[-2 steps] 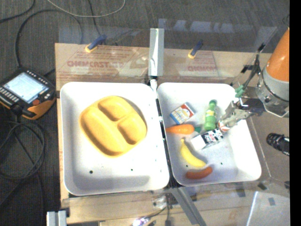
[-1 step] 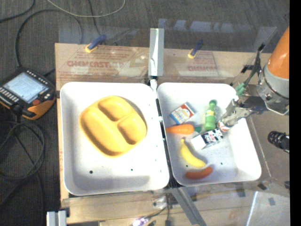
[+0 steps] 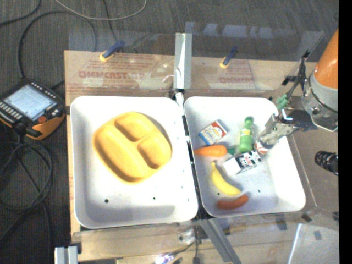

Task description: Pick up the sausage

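The sausage point(image 3: 232, 203), a short reddish-brown link, lies near the front edge of the right bin point(image 3: 286, 194), just below a yellow banana point(image 3: 223, 182). My gripper point(image 3: 269, 137) hangs over the right part of that bin, well behind and to the right of the sausage. Its fingers point down-left toward a small black and white box point(image 3: 246, 161) and a green bottle point(image 3: 246, 134). Nothing shows between the fingers.
The right bin also holds an orange carrot point(image 3: 210, 151) and a small carton point(image 3: 213, 131). The left bin point(image 3: 88, 202) carries a yellow divided plate point(image 3: 132, 146). A teach pendant point(image 3: 30, 108) lies on the floor at the left.
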Robot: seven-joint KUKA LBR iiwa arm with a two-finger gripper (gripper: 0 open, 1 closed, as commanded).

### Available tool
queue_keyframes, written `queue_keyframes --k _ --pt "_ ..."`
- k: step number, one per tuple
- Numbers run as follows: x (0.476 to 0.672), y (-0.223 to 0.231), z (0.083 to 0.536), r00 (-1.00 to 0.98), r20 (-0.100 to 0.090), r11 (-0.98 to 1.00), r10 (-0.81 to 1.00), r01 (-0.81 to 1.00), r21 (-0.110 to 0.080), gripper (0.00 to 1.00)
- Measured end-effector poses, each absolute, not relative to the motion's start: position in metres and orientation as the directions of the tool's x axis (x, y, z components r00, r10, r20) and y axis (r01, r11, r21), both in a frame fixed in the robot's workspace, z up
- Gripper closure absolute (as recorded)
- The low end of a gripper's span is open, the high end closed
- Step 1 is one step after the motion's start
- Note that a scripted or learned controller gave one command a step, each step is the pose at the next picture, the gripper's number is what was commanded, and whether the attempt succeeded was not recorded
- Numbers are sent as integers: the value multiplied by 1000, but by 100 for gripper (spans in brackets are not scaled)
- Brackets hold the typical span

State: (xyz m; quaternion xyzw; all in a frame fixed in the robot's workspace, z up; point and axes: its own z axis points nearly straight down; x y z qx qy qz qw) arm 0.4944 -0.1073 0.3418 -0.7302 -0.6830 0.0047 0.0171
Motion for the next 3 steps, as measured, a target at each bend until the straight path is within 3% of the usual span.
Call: queue_keyframes --k 3 --pt "497 -102 367 56 18 -55 998 998 -38 100"
